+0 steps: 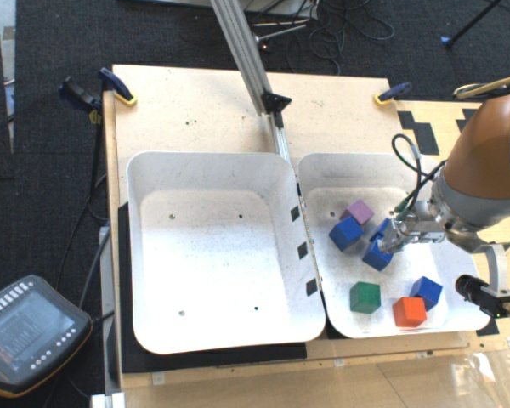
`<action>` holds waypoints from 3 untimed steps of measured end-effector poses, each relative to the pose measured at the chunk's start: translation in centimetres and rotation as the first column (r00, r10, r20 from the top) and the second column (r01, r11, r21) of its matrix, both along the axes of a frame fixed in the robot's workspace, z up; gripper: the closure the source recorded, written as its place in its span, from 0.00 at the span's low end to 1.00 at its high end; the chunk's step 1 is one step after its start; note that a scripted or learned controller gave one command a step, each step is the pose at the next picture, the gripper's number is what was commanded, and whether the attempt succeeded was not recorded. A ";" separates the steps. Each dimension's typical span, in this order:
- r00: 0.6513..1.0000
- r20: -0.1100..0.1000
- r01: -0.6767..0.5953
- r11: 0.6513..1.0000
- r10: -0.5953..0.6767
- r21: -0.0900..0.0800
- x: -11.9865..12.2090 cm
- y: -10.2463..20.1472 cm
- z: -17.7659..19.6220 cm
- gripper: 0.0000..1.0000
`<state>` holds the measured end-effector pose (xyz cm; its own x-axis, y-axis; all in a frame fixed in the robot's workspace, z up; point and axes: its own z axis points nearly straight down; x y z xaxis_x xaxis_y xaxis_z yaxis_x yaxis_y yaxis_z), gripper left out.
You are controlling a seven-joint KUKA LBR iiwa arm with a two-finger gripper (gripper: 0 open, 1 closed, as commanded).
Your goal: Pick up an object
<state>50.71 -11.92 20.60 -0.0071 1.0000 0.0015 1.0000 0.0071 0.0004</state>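
My gripper (389, 238) is low in the right bin (323, 177), reaching in from the right. A blue block (377, 253) sits tilted between its fingers, and the gripper is shut on it. Just to the left lie another blue block (346, 233) and a purple block (358, 212), touching each other. Toward the front of the bin are a green block (365, 297), an orange-red block (410, 311) and a third blue block (426, 291).
The left bin (144, 228) stands beside the right one, their rims meeting at the middle. A slanted metal rail (246, 49) runs down from the back to the bins' junction. Clamps sit at the bench's back corners, and a teach pendant (25, 334) lies at the front left.
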 end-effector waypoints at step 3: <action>1.000 0.001 -0.001 1.000 0.001 0.000 0.5 16.0 2.9 1.00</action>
